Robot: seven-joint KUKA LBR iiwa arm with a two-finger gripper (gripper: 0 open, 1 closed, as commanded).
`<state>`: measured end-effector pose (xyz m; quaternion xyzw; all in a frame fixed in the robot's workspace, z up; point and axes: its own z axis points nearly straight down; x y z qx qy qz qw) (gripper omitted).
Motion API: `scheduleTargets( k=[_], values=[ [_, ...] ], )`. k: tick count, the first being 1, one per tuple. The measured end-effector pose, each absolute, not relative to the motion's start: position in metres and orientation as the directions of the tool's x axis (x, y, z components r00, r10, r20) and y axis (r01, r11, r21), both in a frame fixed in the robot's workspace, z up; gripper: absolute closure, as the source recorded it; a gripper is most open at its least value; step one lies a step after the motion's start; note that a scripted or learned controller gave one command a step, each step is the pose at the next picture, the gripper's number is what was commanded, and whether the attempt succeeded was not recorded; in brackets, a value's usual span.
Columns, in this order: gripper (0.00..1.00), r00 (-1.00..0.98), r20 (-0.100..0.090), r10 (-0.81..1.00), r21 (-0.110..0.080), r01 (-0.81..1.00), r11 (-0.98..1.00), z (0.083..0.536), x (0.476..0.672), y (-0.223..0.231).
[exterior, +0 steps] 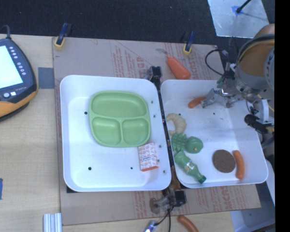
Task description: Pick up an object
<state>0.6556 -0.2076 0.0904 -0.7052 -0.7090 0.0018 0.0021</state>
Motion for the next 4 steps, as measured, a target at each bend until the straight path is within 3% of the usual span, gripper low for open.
scheduleTargets(
  k=[1, 2, 3, 4],
  values=[
    [0.00, -0.005, 0.000, 1.000, 0.001, 1.000, 0.005, 0.178, 0.658, -0.145],
    [0.00, -0.004, -0.001, 1.000, -0.006, 1.000, 0.004, 0.105, 0.655, -0.148],
    [1.00, -0.006, -0.002, 1.000, -0.005, 1.000, 0.006, 0.117, 0.656, -0.149],
    [1.00, -0.006, 0.000, 1.000, -0.003, 1.000, 0.006, 0.176, 0.628, -0.092]
  ],
)
